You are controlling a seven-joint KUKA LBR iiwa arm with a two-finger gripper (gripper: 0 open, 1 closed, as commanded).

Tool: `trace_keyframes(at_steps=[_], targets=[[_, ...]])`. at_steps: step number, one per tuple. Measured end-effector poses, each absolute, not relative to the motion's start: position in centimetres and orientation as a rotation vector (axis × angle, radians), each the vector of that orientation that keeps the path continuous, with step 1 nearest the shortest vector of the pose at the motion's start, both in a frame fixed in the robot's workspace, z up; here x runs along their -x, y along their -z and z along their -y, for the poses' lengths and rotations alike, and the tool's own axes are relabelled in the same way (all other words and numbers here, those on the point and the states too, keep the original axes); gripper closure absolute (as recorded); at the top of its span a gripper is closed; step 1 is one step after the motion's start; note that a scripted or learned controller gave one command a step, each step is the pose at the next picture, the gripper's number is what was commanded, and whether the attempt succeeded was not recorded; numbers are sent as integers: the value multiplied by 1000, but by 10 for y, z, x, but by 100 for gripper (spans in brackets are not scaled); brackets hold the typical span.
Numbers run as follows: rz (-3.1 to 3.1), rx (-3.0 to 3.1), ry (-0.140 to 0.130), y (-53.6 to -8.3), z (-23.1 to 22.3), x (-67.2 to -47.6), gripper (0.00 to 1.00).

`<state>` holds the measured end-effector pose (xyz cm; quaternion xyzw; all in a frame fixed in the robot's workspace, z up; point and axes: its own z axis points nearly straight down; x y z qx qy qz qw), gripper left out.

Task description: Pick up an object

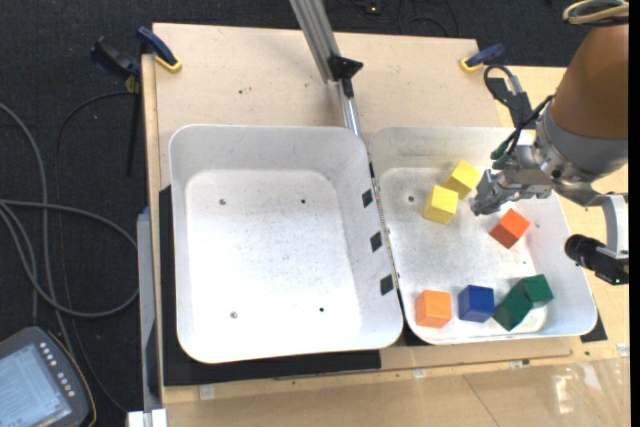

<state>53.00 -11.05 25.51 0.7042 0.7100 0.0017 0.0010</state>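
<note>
Gripper (487,196) sits low between the yellow cubes (441,204) on its left and orange-red cube (510,228) just below-right, prob lining up a grab, can't tell tbh how it's set.

Right bin (400,215): two yellow cubes (451,191), two orange cubes (509,228), blue cube (477,303), two green cubes (524,300). Gripper (484,198) hangs near yellow cubes. Left bin (180,215) alongside.

The left bin (270,245) offers open floor throughout. In the right bin (405,305), room is left along the left wall; two yellow blocks (452,190) crowd the middle, and a row of blocks (483,303) lines the near edge.
</note>
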Motion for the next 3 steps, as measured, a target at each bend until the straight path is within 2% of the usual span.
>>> trace_keyframes(at_steps=[2,3], targets=[[-2231,-2212,-4,-254,11,-538,100],[-2231,-2214,1,-240,-37,-536,100]])
